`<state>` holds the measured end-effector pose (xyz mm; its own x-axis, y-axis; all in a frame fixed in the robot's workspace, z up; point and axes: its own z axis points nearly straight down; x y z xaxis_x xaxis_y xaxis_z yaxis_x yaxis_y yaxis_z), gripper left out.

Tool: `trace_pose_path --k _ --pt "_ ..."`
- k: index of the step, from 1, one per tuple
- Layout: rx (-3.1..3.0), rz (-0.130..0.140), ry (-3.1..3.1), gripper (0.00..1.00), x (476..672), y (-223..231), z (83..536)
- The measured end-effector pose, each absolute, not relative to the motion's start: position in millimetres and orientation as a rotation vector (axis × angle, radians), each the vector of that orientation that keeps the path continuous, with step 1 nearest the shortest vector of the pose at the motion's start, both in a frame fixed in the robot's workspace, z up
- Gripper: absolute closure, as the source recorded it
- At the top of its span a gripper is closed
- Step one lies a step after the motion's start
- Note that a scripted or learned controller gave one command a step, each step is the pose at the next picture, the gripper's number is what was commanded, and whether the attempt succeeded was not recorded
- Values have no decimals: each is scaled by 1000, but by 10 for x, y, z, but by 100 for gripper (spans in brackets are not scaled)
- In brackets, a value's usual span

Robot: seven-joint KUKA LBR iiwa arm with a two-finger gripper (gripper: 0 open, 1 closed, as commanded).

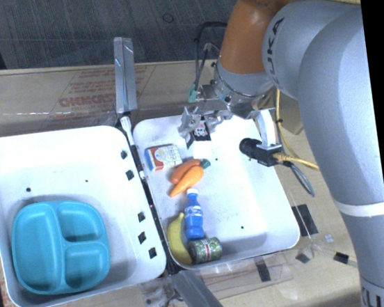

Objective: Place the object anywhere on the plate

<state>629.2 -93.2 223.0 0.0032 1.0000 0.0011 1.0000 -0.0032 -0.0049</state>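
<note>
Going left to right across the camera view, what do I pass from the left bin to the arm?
Blue plate → divider between the bins → carrot → gripper → grey arm.

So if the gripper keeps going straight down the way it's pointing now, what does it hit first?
Most likely the small carton or bare bin floor beside it. The gripper hangs over the right bin's far edge, just above the carton and carrot; depth is unclear from this slant.

Two white bins [10, 156], one blue plate [60, 245], one carrot [185, 176], bottle [194, 216], banana [177, 241], can [205, 250], carton [161, 157].
</note>
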Motion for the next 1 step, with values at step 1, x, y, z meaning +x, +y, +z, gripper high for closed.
trace_pose_path --k 1 --pt "-2225 8 -2211 100 5429 0 1903"
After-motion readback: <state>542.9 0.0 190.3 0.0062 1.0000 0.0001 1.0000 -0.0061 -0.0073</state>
